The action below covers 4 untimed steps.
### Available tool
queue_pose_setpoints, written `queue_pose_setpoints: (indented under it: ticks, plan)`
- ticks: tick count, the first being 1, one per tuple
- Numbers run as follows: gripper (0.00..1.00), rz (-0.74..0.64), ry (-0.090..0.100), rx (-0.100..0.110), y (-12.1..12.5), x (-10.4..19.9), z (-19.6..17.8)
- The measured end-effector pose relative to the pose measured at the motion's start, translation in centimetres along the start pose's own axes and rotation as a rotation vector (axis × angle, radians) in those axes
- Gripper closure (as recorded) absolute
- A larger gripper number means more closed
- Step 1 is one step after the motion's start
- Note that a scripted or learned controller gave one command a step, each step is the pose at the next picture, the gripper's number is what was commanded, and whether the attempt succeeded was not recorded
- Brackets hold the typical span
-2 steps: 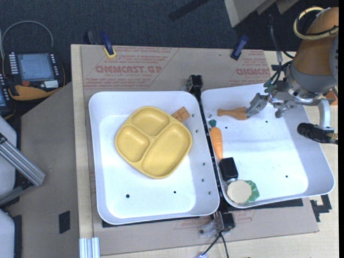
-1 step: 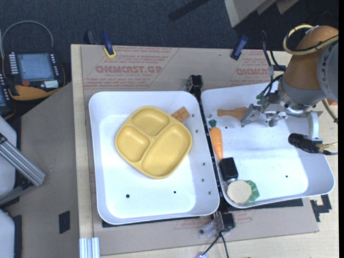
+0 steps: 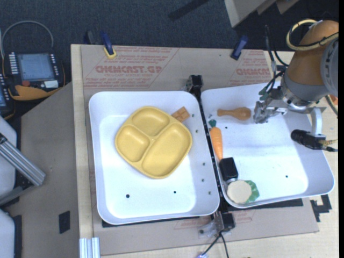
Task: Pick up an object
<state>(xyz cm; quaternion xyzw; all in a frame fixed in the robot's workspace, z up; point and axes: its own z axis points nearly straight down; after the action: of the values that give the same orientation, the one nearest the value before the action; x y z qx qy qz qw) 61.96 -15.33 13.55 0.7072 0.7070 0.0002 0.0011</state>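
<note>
A: What sits on the left side?

B: The left shallow white bin (image 3: 107,160) holds a yellow plastic plate with three compartments (image 3: 153,141), lying flat near the bin's middle. A small brown wooden block (image 3: 181,114) peeks out at the plate's upper right edge, touching it.

A: And the right shallow white bin (image 3: 301,165)?

B: Along its left wall lies an orange plastic carrot (image 3: 216,142), lengthwise. Just below it is a small black box-shaped object (image 3: 228,169), then a round cream disc with a green leafy rim (image 3: 241,192) in the lower left corner. Near the top lies a tan wooden spoon-shaped piece (image 3: 235,113).

A: Where is the arm?

B: The grey two-finger gripper (image 3: 262,114) hangs just right of the spoon piece's rounded end. I cannot tell how its fingers stand, and nothing shows between them.
</note>
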Motion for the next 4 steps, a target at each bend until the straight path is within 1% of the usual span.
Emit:
queue_pose_setpoints:
  ticks: [1, 2, 3, 4]
  plan:
    - [1.0, -0.002, -0.001, -0.006, 1.0, 0.2, -6.1]
    - [1.0, -0.001, -0.001, -0.003, 1.1, 0.2, -8.3]
    - [1.0, -0.005, 0.004, 0.005, -1.1, 5.6, -7.6]
    - [1.0, -0.005, 0.004, 0.006, -3.8, 10.3, -6.9]
